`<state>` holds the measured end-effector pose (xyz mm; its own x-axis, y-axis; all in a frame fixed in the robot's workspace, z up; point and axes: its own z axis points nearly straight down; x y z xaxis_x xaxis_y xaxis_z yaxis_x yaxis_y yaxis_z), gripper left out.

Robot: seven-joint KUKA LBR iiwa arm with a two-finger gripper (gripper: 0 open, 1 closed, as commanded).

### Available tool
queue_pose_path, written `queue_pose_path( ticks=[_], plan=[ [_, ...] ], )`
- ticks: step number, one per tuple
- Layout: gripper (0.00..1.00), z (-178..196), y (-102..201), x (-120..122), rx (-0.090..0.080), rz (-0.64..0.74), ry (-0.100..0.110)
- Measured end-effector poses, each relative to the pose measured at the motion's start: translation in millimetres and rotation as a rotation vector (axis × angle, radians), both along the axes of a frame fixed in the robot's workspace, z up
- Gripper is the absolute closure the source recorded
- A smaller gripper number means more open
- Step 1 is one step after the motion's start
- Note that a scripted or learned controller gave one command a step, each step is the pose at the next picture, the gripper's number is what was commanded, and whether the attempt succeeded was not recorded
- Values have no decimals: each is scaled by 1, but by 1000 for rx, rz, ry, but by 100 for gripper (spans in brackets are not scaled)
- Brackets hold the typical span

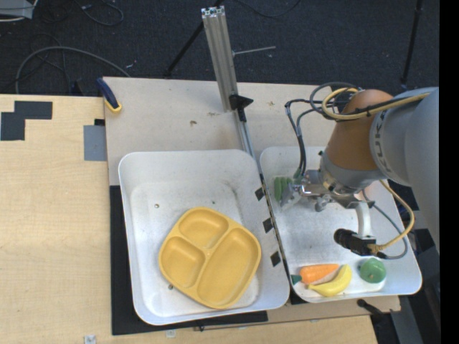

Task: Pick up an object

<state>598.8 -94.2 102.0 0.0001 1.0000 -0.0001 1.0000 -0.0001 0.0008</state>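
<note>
The arm reaches in from the right over the right bin, its gripper low near that bin's far left corner, just beside a small green object — whether the fingers are open or closed cannot be told. Along the near edge lie a carrot, a banana and a green ball. The left bin holds a yellow divided plate.
</note>
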Motion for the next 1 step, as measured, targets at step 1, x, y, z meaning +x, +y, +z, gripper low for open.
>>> queue_pose_path(
  ticks=[1],
  plan=[
    [100, 7, -1, -2, 1, -6, 7]
  ],
)
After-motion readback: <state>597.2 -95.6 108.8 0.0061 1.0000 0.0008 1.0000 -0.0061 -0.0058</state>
